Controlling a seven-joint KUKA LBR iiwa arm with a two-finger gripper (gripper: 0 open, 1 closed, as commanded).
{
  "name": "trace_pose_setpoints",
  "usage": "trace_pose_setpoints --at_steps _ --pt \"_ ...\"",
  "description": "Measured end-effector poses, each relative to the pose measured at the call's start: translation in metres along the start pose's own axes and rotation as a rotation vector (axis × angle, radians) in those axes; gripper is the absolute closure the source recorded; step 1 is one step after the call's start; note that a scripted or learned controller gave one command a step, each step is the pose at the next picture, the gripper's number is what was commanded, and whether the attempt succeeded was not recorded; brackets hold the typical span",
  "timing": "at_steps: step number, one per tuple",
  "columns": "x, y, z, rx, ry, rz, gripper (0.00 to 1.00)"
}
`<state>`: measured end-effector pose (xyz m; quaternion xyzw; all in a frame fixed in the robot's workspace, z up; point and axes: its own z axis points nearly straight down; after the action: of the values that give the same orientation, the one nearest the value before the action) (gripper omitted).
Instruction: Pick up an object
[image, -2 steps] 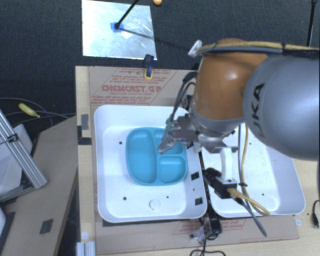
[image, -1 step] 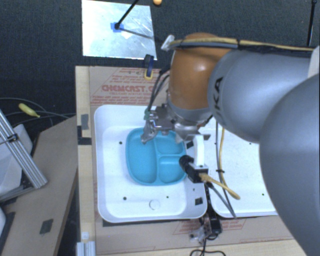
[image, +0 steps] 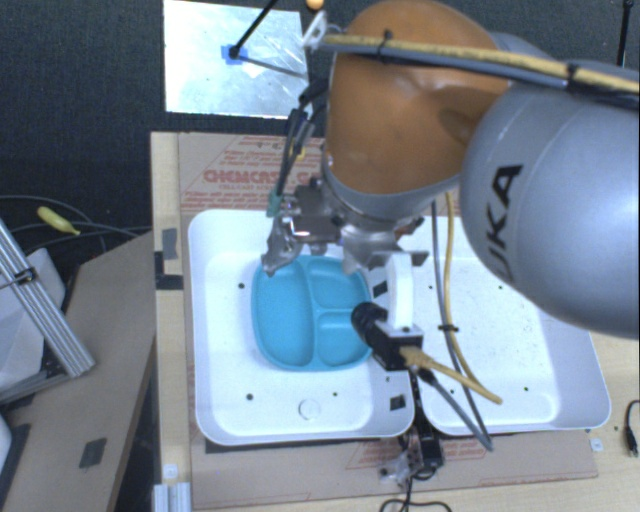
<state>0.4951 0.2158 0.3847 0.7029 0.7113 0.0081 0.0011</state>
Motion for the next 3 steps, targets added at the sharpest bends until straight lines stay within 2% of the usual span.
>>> trace_pose_setpoints --at_steps 1,2,3 --pt "0.017 -0.012 0.112 0.022 -0.013 0.009 0.0" --pt "0.003 -0.006 -0.141 -0.006 0.0 0.008 0.0" --pt "0.005 -0.006 -0.143 0.009 -0.006 0.001 1.0"
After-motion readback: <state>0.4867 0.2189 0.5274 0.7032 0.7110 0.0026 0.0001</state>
